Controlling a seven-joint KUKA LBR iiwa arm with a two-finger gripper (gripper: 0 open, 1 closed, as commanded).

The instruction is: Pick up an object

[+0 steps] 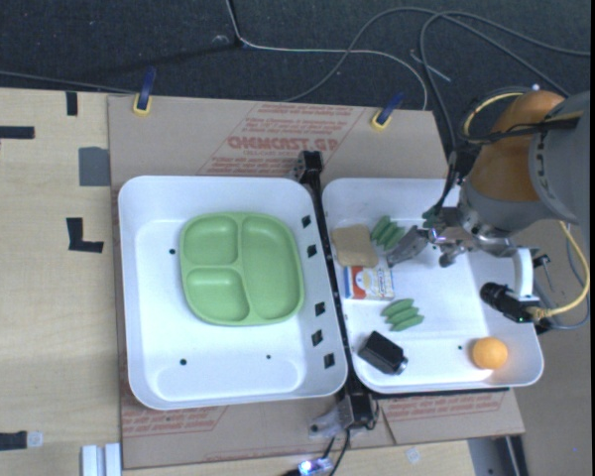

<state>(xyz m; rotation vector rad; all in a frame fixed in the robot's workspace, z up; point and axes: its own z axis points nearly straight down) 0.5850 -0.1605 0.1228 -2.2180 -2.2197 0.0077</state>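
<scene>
Arm comes in from the right, over the right bin [431, 377]. Hand [409, 247] sits low in that bin's upper-middle, tips pointing left twd the divider between the two bins. Can't tell whether it's released or clenched; the tip is dark and blurred, nothing visibly held.

Nearest candidates, all w/in the right bin:
- green pod piece [384, 231], just up-left of the hand, near touching; long axis runs diagonal, upper-left to lower-right.
- tan block [352, 245], further left, close to the bin's left wall.
- small red/white/blue carton [368, 284], just below the tan block, down-left of the hand.
- second green pod piece [403, 313], below the hand, mid-bin, lying roughly left-right w/ slight tilt.
- black object [383, 352] by the lower-left corner; orange ball [489, 353] by the lower-right corner, both well apart from the hand.

Left bin [139, 296] holds a green divided plate [242, 268], far side of the divider.

Judgement: the key relation is hand to the upper green pod piece, which lies immediately left and slightly up. A short move left plus a wrist turn to close across its narrow width, not along its length, looks like the likeliest pick.
</scene>
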